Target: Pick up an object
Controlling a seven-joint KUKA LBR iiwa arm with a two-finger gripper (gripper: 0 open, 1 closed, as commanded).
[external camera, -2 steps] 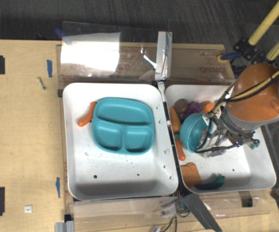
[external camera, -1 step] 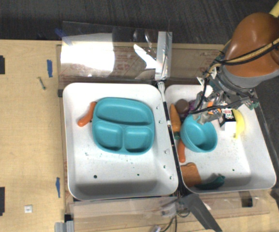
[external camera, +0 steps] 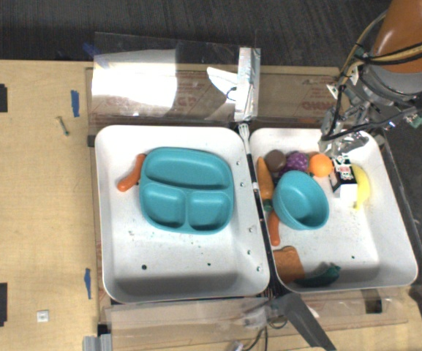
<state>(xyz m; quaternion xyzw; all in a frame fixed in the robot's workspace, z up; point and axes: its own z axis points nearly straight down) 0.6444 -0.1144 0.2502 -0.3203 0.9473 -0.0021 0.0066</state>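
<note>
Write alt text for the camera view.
The grey arm's gripper hangs over the back of the right white bin, near a small orange ball and a yellow banana; a round teal bowl sits beside them. The left white bin holds a teal divided plate.

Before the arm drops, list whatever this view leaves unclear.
- Arm: camera view, cut off by the top and right edges.
- Dark green item at the front wall of the right bin: camera view, too dim and small to identify.
- Brown item behind the teal bowl: camera view, too small to name.
</note>
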